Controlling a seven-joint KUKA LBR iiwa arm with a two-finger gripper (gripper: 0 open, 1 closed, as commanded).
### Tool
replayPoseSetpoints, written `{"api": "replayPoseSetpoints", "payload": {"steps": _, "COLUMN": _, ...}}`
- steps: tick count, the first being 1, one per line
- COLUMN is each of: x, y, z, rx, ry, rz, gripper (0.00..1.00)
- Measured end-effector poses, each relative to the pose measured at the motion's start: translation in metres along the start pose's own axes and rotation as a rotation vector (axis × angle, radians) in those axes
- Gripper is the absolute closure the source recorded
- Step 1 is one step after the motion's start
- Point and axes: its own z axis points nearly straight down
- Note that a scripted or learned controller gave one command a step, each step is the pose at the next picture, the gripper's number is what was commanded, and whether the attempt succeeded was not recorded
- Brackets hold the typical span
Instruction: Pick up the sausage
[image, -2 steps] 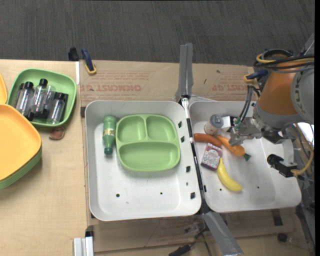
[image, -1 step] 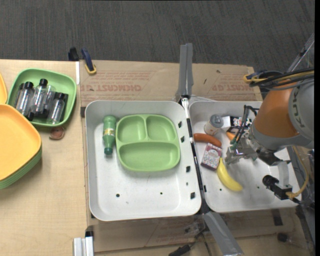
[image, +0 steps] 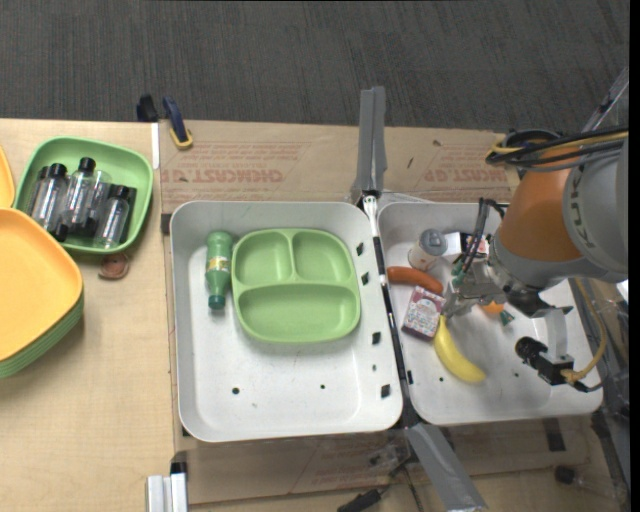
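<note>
Sausage (image: 414, 277): seen lying in the right bin (image: 500, 395) near its left wall, its right end close to the claw.
Claw (image: 460, 300): lowered into the right bin just right of the sausage; whether it is open or closed cannot be told, since the tips are blurred against the clutter.
Neighbours: a pink packet (image: 422, 315) is found just below the sausage, a banana (image: 456, 354) below that, a small round container (image: 432, 242) above.
Open room: bare floor is left in the right bin's lower part, beneath the banana.
Left bin (image: 290, 400): a green divided plate (image: 296, 284) and a green bottle (image: 218, 268) are kept to its upper half; the lower half is bare.
Hidden: the right bin's far right side is covered by the arm (image: 560, 215) and its cables.
Counter (image: 100, 400): yellow plates (image: 35, 290) are cut off at the left edge.
</note>
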Motion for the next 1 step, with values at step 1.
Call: {"api": "replayPoseSetpoints", "payload": {"steps": 1, "x": 0.0036, "y": 0.0314, "z": 0.0, "rx": 0.0, "ry": 0.0, "rz": -0.028, "gripper": 1.0}}
